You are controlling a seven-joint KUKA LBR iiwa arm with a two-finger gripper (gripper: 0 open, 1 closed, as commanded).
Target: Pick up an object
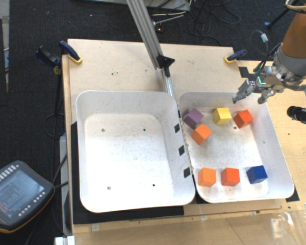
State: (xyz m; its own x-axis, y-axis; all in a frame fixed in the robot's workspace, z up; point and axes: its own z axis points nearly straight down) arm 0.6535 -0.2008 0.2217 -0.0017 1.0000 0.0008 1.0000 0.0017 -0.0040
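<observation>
- Camera view: we see the gripper [252, 93] hanging over the far right corner of the right bin [275, 149], with its two fingers spread apart and nothing between them.
- We count seven blocks in that bin. At the far end lie a purple cube [193, 118], a yellow cube [223, 116] and a red cube [243, 118], with an orange cube [202, 133] just beside the purple one.
- Along the near edge we see a second orange cube [207, 177], a red-orange cube [230, 176] and a blue cube [256, 174] in a row, each a little apart from its neighbour.
- The left bin [92, 111] lies beside it, well apart from the gripper.
- We judge the step in hand to be the approach: no block is grasped and the claw sits above the bin's rim rather than down among the blocks.
- The red cube lies nearest the fingers, so we take it as the likely target. The next move would call for shifting slightly toward the bin's middle, centring the open fingers over the cube, squaring them to its faces, then descending before closing.
- The yellow cube sits near the red one, so the descent needs care.
- We find no brand, label or writing legible; the teach pendant [15, 195] at the lower left has a screen too small to read.
</observation>
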